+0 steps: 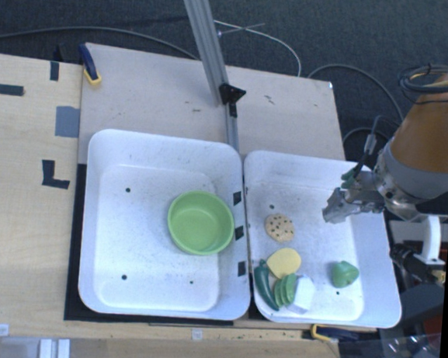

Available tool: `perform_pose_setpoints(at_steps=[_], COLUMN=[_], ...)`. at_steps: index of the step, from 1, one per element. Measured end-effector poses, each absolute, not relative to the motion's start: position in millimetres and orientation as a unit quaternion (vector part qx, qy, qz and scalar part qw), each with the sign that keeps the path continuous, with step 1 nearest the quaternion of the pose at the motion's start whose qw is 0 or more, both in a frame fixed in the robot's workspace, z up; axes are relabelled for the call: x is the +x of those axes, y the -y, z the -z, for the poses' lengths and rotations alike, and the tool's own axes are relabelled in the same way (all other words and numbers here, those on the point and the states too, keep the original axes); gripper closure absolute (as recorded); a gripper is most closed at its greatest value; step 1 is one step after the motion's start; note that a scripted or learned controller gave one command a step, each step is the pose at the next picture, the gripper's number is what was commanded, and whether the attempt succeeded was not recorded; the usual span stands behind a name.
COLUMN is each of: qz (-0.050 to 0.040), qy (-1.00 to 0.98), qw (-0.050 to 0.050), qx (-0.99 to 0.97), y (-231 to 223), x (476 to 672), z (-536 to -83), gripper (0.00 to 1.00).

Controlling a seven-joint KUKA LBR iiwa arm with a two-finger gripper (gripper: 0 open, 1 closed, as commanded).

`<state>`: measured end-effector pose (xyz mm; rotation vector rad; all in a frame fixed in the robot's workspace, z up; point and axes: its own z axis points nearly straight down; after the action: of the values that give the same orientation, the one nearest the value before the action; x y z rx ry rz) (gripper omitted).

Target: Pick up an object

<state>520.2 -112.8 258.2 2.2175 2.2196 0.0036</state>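
My gripper hangs over the right side of the right bin, pointing left and down. Nothing shows between its tips. Below it a small green lump rests near the bin's right wall. A chocolate-chip cookie lies to the gripper's left in the bin's middle. In the front left corner sit a yellow round piece, a dark green pod-shaped toy and a pale green and white item, bunched together.
The left bin holds a green bowl right of its centre. A slanted metal pole with a black clamp rises behind the bins. Cables trail on the dark floor beyond the bench.
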Motion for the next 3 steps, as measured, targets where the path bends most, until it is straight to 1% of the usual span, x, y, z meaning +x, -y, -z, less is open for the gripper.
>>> perform_pose_setpoints(at_steps=[1,3], qz=[0.0006,0.0005], qy=[-0.709,-0.709], qw=[-0.001,-0.001], qx=[0.705,0.705], y=[69.9,-16.0], x=[545.6,581.2], z=[-242.6,-224.1], gripper=[1.00,1.00])
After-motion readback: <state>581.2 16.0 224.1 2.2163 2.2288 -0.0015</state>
